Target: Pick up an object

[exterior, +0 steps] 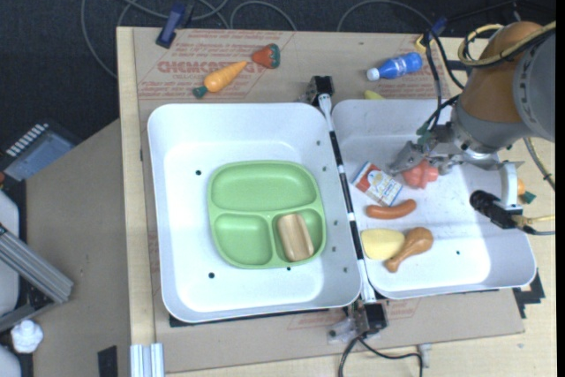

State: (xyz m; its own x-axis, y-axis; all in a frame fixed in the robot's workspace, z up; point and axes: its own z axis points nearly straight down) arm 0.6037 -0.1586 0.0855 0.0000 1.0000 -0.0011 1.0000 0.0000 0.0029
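- Progress on the task looks early: no object is lifted yet, as far as the picture shows, and every item lies on a bin floor or on the worktop (265, 57).
- The arm (503, 84) reaches in from the right of the frame, and its end effector (425, 156) is low over the right bin (503, 265), in the upper middle part of that bin.
- The state of the end effector cannot be told; the wrist hides that part from above.
- Just beside the end effector, perhaps touching it, lies a small pink object (422, 176). It is probably the target, but this is only a judgement.
- Near it, to the left, is a small red and white packet (378, 184). Below are a toy sausage (390, 209), a yellow piece (381, 244) and a brown drumstick (411, 246).
- The left bin (177, 190) carries a green divided tray (256, 199) with a bread roll (295, 236) in its lower right compartment.
- Outside the bins, at the top of the frame, a toy carrot (222, 77) and a blue bottle (395, 66) rest on the worktop.
- What remains: a firm grip on one object and then the lift clear of the bin floor.
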